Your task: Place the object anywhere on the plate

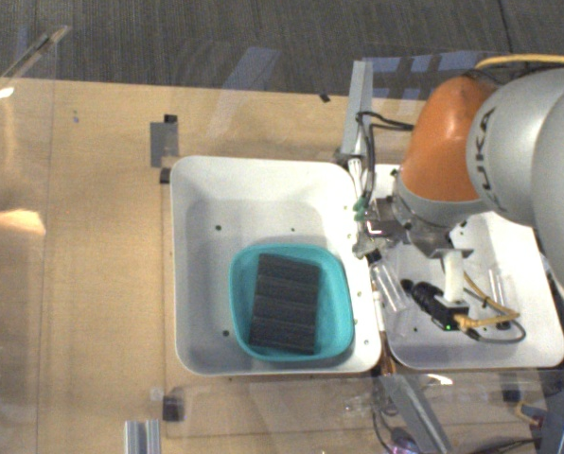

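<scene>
Already the block (285, 303) lies on the plate (339, 301); I cannot tell my pincer's (388, 270) opening, and a leftward swing could clip the bin wall (367, 329).

Two shallow white bins: a left bin (183, 253) and a right bin (537, 282), as the view shows them. One teal plate (334, 296). One dark ribbed block (285, 303). One robot arm (537, 149), grey with an orange band.

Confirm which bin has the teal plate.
The view's left bin: it holds the teal plate, a dark ribbed block on it; the other bin sits under the arm.
</scene>
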Action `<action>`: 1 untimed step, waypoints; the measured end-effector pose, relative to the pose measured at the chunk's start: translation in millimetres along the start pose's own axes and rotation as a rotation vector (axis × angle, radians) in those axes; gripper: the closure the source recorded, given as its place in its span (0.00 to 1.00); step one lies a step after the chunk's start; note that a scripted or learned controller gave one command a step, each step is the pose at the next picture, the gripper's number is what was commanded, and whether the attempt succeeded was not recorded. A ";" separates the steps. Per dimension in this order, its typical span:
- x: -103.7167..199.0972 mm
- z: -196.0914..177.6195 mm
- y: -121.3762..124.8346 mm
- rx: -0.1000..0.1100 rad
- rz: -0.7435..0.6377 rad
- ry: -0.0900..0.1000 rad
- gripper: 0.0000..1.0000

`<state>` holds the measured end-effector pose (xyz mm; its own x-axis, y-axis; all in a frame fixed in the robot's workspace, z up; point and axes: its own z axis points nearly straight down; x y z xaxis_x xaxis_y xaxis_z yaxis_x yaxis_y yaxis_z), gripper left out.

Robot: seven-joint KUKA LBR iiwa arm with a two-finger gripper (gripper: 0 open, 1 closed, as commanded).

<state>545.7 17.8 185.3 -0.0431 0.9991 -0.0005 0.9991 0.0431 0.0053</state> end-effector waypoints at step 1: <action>68.2 0.3 -7.8 0.000 -0.162 0.002 1.00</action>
<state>535.0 85.6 184.9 -0.2032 0.9791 0.0006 0.9791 0.2032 0.0050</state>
